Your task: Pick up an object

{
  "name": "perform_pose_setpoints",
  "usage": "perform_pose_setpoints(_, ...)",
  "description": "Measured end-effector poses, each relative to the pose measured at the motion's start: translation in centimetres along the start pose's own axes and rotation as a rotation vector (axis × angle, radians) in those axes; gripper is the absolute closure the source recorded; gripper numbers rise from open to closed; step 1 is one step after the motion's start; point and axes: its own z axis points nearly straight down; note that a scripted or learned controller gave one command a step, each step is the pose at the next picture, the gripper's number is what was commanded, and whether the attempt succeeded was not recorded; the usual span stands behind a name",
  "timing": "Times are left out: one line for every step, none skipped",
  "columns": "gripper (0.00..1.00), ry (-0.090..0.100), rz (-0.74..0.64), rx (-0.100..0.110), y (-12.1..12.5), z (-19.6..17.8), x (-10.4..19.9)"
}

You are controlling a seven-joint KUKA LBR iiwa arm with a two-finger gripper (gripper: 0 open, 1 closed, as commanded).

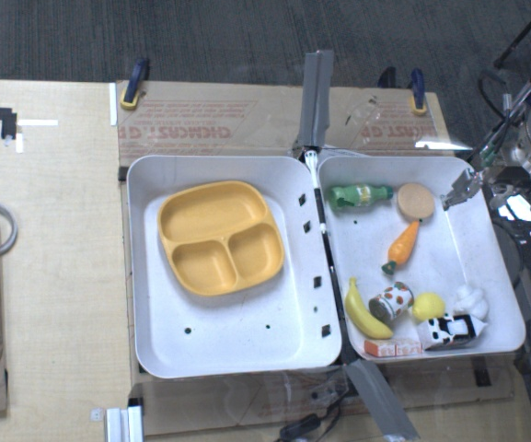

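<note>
Gripper: the gripper (463, 190) sits at the right bin's (486, 247) far right edge, over the rim; whether it is open or closed, and whether it grips anything, I cannot tell.
Far end of right bin: green bottle (359, 194) lying flat, tan round disc (416, 201) beside it.
Middle: toy carrot (402, 244), tilted.
Near edge: banana (364, 309), spotted ball (394, 300), lemon (429, 306), black-and-white cow toy (453, 329).
Left bin: (155, 339) yellow divided plate (220, 238), resting near its far side.

Robot lab, clamped bins (145, 247), cables (513, 90)
</note>
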Motion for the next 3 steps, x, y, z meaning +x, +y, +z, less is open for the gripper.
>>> perform_pose_setpoints(0.00,0.001,0.062,0.001,0.1,9.3,4.1)
perform_pose_setpoints(0.00,0.000,0.012,0.001,-2.0,11.0,11.4)
perform_pose_setpoints(1.00,-0.001,0.017,0.001,-2.0,10.1,11.2)
